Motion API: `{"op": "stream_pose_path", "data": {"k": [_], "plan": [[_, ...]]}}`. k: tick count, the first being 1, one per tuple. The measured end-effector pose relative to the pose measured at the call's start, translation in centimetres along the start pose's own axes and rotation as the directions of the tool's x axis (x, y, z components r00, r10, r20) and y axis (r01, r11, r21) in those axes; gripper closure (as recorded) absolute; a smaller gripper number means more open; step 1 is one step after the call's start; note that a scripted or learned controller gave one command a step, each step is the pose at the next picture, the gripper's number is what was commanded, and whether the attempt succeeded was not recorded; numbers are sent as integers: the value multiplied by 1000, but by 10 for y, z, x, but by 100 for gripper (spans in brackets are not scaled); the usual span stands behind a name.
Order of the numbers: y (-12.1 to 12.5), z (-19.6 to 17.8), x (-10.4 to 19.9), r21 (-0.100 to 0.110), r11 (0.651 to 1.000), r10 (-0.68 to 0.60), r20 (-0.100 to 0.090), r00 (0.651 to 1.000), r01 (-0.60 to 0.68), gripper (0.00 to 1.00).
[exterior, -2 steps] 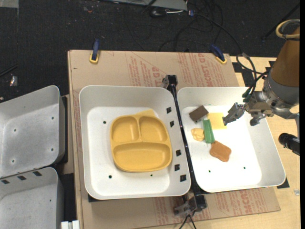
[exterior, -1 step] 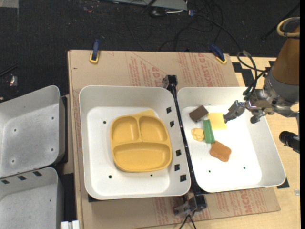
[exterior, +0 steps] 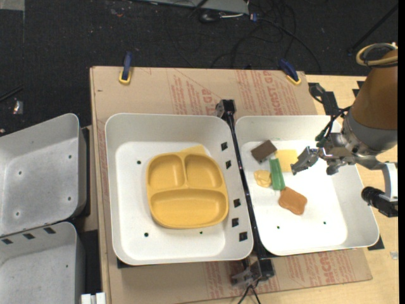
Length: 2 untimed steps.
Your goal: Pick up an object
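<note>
In the right bin (exterior: 329, 227) lie a brown block (exterior: 263, 150), a yellow flat piece (exterior: 286, 158), a green stick (exterior: 276, 173), a small pale yellow piece (exterior: 262, 178) and an orange-brown lump (exterior: 293, 201). My gripper (exterior: 318, 158) hangs over the right bin's upper right part, to the right of the yellow piece and the green stick. Its two dark fingers stand apart with nothing between them.
The left bin (exterior: 126, 233) holds a yellow divided tray (exterior: 187, 191). A black clamp strip (exterior: 239, 176) runs between the bins. Grey metal panels (exterior: 38, 170) lie to the left of the bench. Blue-yellow clamps (exterior: 126, 69) hold the cardboard at the back.
</note>
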State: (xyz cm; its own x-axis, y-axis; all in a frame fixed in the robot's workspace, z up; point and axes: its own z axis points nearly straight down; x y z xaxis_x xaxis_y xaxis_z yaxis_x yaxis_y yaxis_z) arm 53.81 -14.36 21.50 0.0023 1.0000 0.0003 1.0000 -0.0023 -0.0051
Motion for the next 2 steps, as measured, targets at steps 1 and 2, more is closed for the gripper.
{"op": "stream_pose_path", "data": {"k": [1,2], "plan": [[5,53,-8,0,1000,0,0,1000,0,0],[7,97,-12,-2,1000,0,0,1000,0,0]]}}
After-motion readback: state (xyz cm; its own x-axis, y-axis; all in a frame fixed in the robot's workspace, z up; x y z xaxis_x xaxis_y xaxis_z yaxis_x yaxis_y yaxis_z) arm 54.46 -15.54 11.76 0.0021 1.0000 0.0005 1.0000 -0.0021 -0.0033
